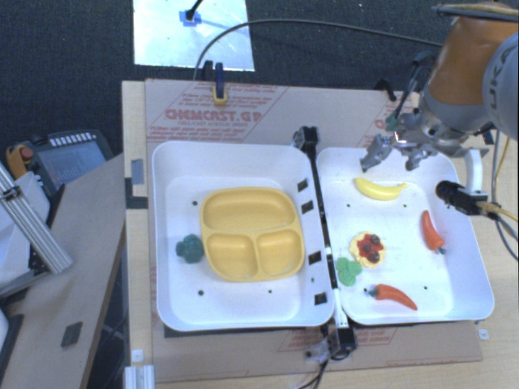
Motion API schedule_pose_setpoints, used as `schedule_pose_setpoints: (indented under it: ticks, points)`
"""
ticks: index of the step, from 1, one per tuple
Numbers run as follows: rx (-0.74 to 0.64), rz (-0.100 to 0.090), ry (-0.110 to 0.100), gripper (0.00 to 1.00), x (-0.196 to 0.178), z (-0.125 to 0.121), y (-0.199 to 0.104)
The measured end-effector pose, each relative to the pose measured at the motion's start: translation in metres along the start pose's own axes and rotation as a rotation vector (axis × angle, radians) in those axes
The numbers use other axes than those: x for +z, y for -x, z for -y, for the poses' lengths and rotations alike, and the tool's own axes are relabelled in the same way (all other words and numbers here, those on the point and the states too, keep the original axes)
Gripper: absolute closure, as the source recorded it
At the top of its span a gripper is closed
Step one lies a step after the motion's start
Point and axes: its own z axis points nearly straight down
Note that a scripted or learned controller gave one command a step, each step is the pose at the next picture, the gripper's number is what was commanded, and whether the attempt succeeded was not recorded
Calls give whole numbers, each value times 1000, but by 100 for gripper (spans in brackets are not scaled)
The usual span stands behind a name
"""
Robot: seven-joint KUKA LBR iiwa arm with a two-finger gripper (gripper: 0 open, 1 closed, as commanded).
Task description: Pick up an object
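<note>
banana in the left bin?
No, the banana lies in the right bin, near its far edge; the left bin holds the yellow tray.

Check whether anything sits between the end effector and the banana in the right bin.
Nothing visible does. The end effector hovers over the right bin's far end, with the banana just below it in the view and bare bin floor between them. The peppers and pizza toy lie nearer the camera.

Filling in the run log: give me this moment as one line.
gripper: open, above right bin's far edge, holding nothing | nearest: banana | left bin: yellow tray, broccoli
</note>
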Motion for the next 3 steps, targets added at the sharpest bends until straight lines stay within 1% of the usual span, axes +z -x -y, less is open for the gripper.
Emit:
schedule_pose_setpoints:
  ticks: [1,2,3]
  points:
    - [1,0,-1,0,52,9,4]
    - [-1,0,0,0,96,3,2]
    - [0,1,5,100,83,2,2]
